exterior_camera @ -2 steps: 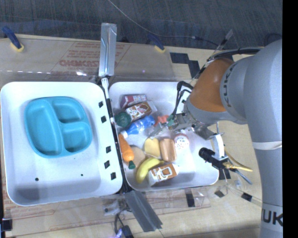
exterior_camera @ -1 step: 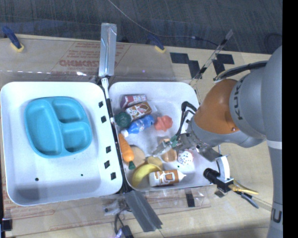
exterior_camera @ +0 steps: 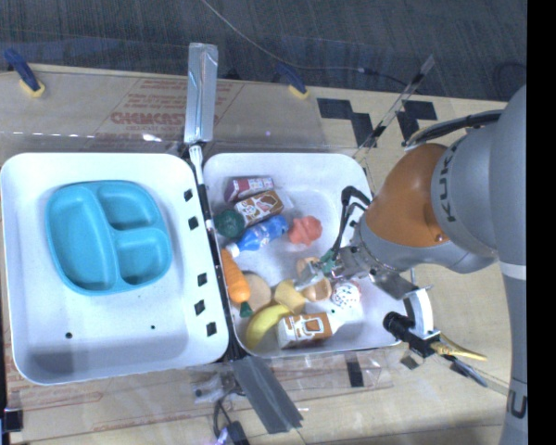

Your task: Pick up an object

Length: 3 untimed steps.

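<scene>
The right bin (exterior_camera: 287, 163) holds a heap of toy food. I see two brown cartons (exterior_camera: 252, 197), a green piece (exterior_camera: 227, 222), a blue bottle (exterior_camera: 264, 233), a red-orange piece (exterior_camera: 304, 230), a carrot (exterior_camera: 236, 284), a banana (exterior_camera: 262, 324), a yellow lemon (exterior_camera: 288, 295), an orange-brown carton (exterior_camera: 307, 328) and a white spotted cup (exterior_camera: 346, 297). My gripper (exterior_camera: 326, 266) is down in this bin, right of centre, just above a tan piece (exterior_camera: 313, 287) and next to the cup. The wrist hides what lies directly under it.
The left bin (exterior_camera: 37, 341) carries a blue divided tray (exterior_camera: 108, 233). A metal divider (exterior_camera: 200, 91) stands between the bins at the back. The grey arm with its orange band (exterior_camera: 412, 202) overhangs the right bin's right wall. Cables run across the bench at right.
</scene>
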Available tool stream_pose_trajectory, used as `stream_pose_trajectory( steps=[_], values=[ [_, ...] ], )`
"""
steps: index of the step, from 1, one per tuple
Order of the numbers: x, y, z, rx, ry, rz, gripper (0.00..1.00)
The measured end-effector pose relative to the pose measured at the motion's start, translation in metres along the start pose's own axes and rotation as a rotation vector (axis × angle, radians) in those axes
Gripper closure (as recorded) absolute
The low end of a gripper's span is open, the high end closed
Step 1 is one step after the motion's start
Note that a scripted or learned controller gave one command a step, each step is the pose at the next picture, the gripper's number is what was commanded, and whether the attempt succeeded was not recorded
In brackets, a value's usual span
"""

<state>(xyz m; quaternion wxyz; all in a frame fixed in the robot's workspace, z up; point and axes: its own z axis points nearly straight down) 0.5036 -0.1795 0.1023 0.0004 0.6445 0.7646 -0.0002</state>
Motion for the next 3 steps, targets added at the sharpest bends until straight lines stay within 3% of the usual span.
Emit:
stream_pose_trajectory(
  steps=[1, 2, 3],
  values=[
    [0.077, 0.004, -0.133, -0.006, 0.001, 0.072, 1.0],
    [0.06, -0.017, -0.091, 0.003, 0.003, -0.108, 1.0],
    [0.078, 0.045, -0.133, 0.003, 0.001, 0.234, 1.0]
  ],
)
